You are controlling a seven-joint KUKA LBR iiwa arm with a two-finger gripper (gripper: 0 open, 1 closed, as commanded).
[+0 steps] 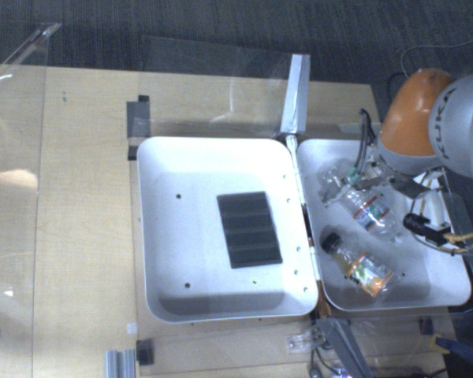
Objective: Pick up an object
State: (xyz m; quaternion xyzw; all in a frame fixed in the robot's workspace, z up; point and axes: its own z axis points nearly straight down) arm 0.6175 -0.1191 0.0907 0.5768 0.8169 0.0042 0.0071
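Observation:
In the right bin [445, 286] lie two clear plastic bottles. One bottle [360, 265] has a black cap and an orange and green label and lies near the front. The other bottle [371, 212] has a red and blue label and lies in the middle. A crumpled clear wrapper [331, 183] sits at the bin's back left. My gripper [359, 176] hangs low over the back of this bin, between the wrapper and the red-labelled bottle, close to both. Nothing shows as lifted.
The left bin [165, 211] holds a black ribbed pad [249, 228] near its middle. The grey arm with its orange band [414, 123] covers the right bin's back right corner. Cables [441, 235] trail along that bin's right side.

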